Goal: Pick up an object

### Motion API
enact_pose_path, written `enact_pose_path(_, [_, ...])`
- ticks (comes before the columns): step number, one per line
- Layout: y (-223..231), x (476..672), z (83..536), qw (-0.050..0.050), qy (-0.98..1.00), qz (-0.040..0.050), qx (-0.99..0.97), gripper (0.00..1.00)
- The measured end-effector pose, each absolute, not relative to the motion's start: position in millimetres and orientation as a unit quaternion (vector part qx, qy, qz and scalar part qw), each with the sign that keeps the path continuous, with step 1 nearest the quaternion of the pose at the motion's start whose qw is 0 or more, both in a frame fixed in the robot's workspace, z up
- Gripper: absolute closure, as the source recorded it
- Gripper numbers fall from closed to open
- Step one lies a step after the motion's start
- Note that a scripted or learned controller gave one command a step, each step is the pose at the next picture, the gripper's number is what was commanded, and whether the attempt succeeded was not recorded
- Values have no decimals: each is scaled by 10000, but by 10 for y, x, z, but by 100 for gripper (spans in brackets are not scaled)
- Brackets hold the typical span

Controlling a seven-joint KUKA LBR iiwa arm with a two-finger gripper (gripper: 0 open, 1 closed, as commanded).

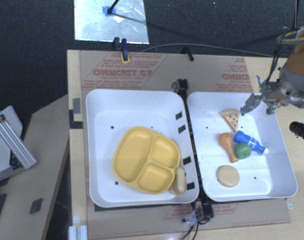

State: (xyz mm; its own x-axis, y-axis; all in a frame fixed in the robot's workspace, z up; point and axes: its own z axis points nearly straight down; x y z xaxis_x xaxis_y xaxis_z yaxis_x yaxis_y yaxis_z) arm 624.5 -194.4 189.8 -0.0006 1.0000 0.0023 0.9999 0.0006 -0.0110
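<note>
The right bin (279, 184) holds a pizza-slice toy (231, 119), an orange drumstick (227, 145), a blue bottle (250, 141), a green ball (243, 152) and a round beige disc (227, 176). My gripper (259, 106) hovers over the far right part of this bin, up and to the right of the pizza slice. Its two fingers stand spread apart, open, with nothing between them.
In the left bin (99, 134) lies a yellow divided plate (146, 159), with a small beige bread-like piece (179, 180) against its right edge. A black divider with clips (188, 134) runs between the bins. A cable (217, 48) crosses behind them.
</note>
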Motion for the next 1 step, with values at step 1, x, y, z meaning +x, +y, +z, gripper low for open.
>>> enact_pose_path(1, [-1939,6277,1979,-6,-7084,-4,-7059,0])
